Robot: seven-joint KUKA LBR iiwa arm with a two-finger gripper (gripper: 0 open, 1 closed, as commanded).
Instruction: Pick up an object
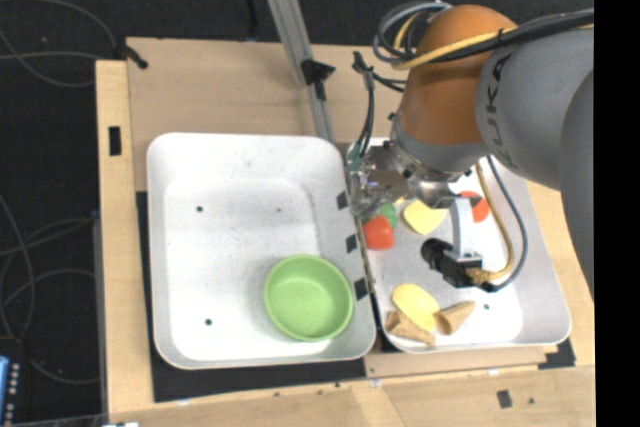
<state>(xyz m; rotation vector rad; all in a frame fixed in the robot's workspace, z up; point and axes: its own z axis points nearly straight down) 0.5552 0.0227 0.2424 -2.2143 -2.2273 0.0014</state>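
Desk (200, 95) is showing as matt, pale brown board, wood-like, with a smooth face. Both bins are looking like smooth white plastic with a faint sheen: left bin (240, 185) lightly speckled grey, right bin (520, 315) beneath the end effector (375, 200). Green bowl (308, 297), well left of and below the end effector, is reading as matt plastic. Red piece (379, 233) just under the end effector is looking smooth, slightly glossy. Arm shell (540, 105) is showing as satin grey, orange band (450, 85) glossy. Slanted rail (285, 5) above is appearing as brushed metal.
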